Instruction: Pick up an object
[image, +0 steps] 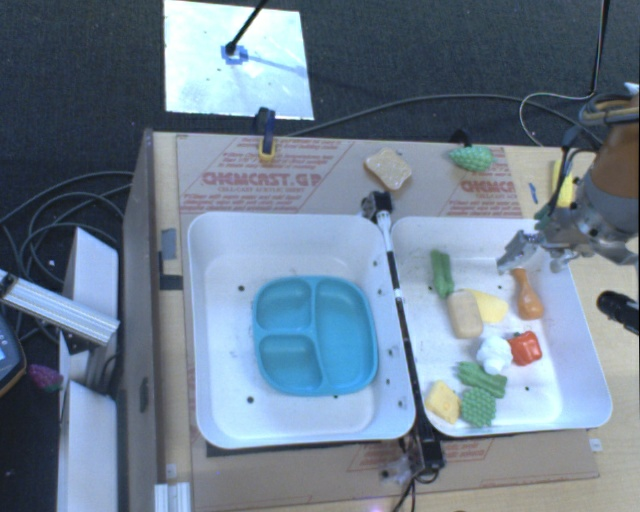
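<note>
Two shallow white bins sit side by side on the bench: the left bin (215, 300) carries a blue divided tray (314, 335), and the right bin (580, 390) holds a scatter of toy foods. The end effector (538, 250) hangs over the right bin's upper edge, its fingers spread apart with nothing between them. Just beside and below it lies an orange pear-shaped piece (526, 295), the likeliest target. Its long axis runs roughly up and down the view, the narrow neck toward the far rim and the fatter bulb toward a red piece (525, 347) nearby. A good grasp would probably drop straight down with the fingers closing across the short axis, near the bulb rather than the slim neck, staying apart from the yellow piece (488, 305) to its left.
</note>
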